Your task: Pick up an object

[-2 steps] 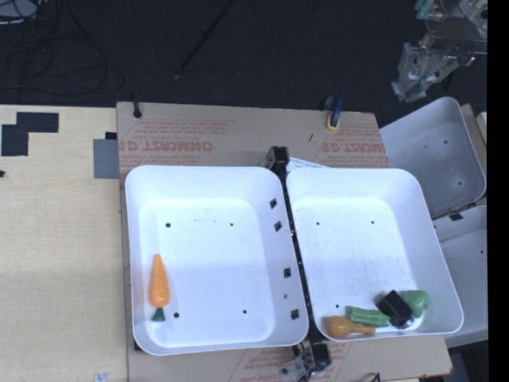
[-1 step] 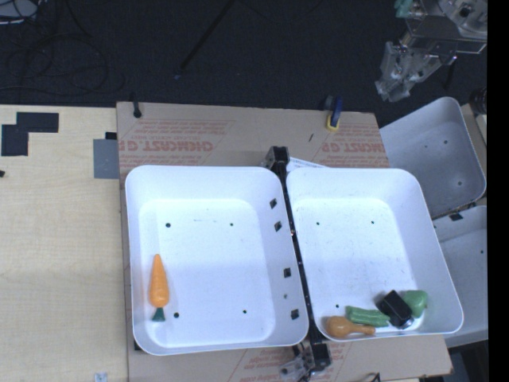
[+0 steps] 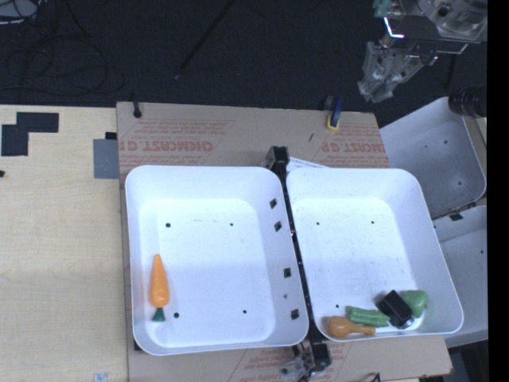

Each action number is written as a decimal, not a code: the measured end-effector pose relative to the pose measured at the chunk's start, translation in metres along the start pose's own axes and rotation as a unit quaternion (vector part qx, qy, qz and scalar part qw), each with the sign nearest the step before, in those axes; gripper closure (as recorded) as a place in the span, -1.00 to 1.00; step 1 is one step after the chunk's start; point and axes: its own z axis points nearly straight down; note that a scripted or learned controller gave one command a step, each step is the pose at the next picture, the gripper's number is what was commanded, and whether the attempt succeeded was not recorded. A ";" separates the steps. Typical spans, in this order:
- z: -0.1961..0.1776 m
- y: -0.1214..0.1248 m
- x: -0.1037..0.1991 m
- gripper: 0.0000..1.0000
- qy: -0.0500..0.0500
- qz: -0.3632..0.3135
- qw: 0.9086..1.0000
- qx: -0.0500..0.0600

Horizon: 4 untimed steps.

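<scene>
Crowding the black block (image 3: pixel 395 307): green pieces (image 3: pixel 367 316)

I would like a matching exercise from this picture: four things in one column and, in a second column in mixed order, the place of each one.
Things:
1. carrot
2. black block
3. gripper
4. orange pear-shaped piece

Places:
A. above the bench, past the far right corner of the cardboard
B. left bin, near its left wall
C. right bin, at its front rim, left of the green pieces
D. right bin, lying on the green pieces

Pairs: 1-B, 2-D, 3-A, 4-C
</scene>
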 end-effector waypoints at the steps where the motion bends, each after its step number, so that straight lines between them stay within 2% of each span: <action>1: 0.000 -0.016 -0.006 1.00 0.000 0.001 1.000 0.000; 2: 0.000 -0.030 -0.011 1.00 0.000 0.001 1.000 0.000; 3: 0.000 -0.040 0.012 1.00 0.000 0.000 1.000 0.000; 4: 0.001 -0.019 0.088 1.00 0.000 -0.002 1.000 -0.001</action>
